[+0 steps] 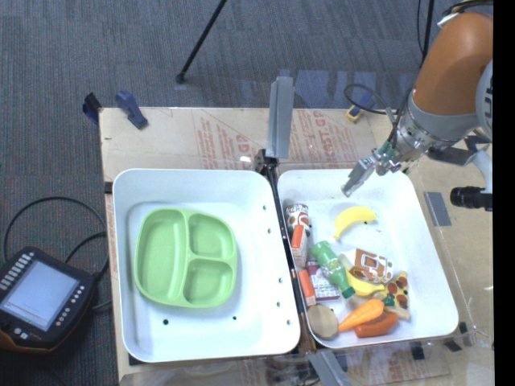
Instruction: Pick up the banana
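At the near edge of the right bin [430, 252], a carrot [364, 314] lay at about five o'clock from the bin's middle, touching a round brown piece [323, 320] to its left and a pizza slice [397, 293] at its two o'clock. Just beyond them a green bottle [331, 264] lay tilted among a jumble of small toys, with a red-and-white can [297, 225] against the bin's left wall at nine o'clock. The banana [354, 218] rested alone on the bin floor, near the middle, at about twelve o'clock from the bottle and apart from the other things. In the left bin [153, 185] sat a green divided plate [186, 257] with three compartments. Farther back, over the right bin's far edge, the pincer [355, 182] hung at roughly twelve o'clock from the banana, well clear of it and holding nothing; whether its tips were spread or pressed together I could not tell. The arm [451, 75] rose behind it at two o'clock, above the cardboard-covered surface [201, 139].
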Motion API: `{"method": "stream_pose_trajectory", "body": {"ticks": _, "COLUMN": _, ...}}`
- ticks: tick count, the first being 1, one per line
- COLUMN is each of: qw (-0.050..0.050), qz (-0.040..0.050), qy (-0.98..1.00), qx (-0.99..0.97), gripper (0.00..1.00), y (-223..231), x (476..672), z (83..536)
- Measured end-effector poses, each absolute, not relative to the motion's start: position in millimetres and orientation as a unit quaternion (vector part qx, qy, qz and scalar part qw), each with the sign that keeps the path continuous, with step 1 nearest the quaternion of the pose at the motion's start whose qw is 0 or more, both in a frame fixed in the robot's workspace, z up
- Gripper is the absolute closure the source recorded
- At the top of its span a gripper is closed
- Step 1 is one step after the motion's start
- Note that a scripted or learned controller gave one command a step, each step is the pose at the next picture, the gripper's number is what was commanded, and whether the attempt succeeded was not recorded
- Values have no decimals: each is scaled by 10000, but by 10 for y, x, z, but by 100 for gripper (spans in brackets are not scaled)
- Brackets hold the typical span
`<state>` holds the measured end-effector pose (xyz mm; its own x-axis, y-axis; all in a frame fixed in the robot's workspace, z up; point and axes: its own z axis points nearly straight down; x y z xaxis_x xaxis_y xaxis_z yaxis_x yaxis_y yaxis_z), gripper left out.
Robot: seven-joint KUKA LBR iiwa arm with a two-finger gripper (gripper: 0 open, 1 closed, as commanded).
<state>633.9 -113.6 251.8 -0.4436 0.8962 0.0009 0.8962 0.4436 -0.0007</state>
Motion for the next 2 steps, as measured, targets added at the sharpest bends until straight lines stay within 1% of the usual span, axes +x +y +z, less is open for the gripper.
{"method": "stream_pose_trajectory", "body": {"ticks": 1, "qw": 7, "qz": -2, "qy": -8928, "qx": -4505, "gripper": 0, "y": -1174, "x": 6448, "z": 2289}}
{"method": "stream_pose_trajectory", "body": {"ticks": 2, "qw": 7, "qz": -3, "qy": -9280, "qx": -3725, "gripper": 0, "y": -1168, "x": 6253, "z": 2265}}
